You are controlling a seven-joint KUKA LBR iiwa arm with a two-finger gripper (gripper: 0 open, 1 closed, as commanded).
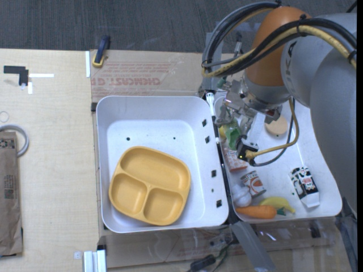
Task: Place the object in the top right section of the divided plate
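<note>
The yellow divided plate (pixel 150 185) lies in the left white bin (pixel 113 118), with one long section on top and two smaller ones below. My gripper (pixel 232 119) hangs low over the left side of the right bin (pixel 326 169), just above a green object (pixel 229 134) and a red-and-white packet (pixel 234 157). The arm's orange band and grey wrist cover much of that bin's upper part. Nothing lies on the plate.
The right bin also holds a small can (pixel 252 182), a white lump (pixel 242 196), a carrot (pixel 256 212), a banana (pixel 280 204), a milk carton (pixel 304 185) and a round tan piece (pixel 277 127). Cardboard (pixel 147 75) lies behind the left bin.
</note>
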